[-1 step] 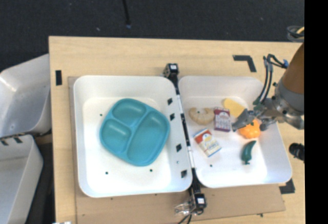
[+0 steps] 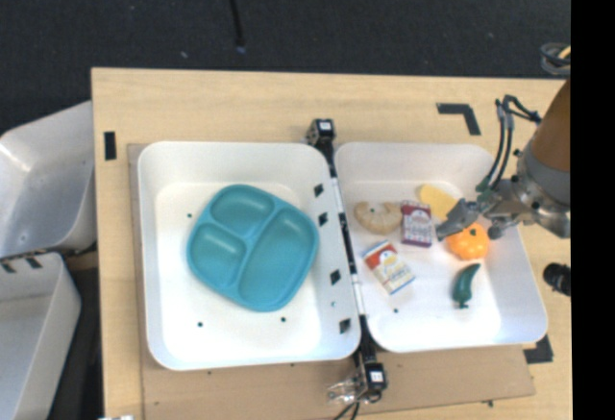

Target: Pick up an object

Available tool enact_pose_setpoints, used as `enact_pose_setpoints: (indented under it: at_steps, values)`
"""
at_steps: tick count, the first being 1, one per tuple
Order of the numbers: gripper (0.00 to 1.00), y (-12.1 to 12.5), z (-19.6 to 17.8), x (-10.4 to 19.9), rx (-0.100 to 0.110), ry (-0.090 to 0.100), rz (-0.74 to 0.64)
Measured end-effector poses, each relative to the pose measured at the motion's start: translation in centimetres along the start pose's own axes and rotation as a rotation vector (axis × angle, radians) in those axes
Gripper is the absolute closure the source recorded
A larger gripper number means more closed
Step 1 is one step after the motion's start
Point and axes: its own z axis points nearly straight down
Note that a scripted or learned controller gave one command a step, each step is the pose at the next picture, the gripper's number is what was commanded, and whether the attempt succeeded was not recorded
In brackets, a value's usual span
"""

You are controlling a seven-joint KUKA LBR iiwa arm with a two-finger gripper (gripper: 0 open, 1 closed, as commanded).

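The right bin (image 2: 509, 312) holds several small objects. An orange fruit (image 2: 468, 244) lies near its right side. My gripper (image 2: 475, 221) hangs directly over the fruit's upper edge, open, with one dark finger (image 2: 453, 224) to the fruit's left and the other to its right. Whether the fingers touch the fruit I cannot tell. A yellow piece (image 2: 438, 199) lies just left of the gripper. A maroon box (image 2: 416, 224), a tan piece (image 2: 376, 215), a red-and-white carton (image 2: 389, 268) and a green pepper (image 2: 465, 284) lie around it.
The left bin (image 2: 163, 332) holds a blue divided plate (image 2: 253, 247). A divider wall with black clips (image 2: 337, 245) separates the bins. Cables (image 2: 503, 144) run along the arm above the right bin's far corner. A white container (image 2: 38, 187) stands left of the bench.
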Motion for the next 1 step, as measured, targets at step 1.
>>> enact_pose_setpoints:
  at_steps: [1]
  values:
    - [0.00,0.38,6.19,-0.26,0.004,0.000,0.002]
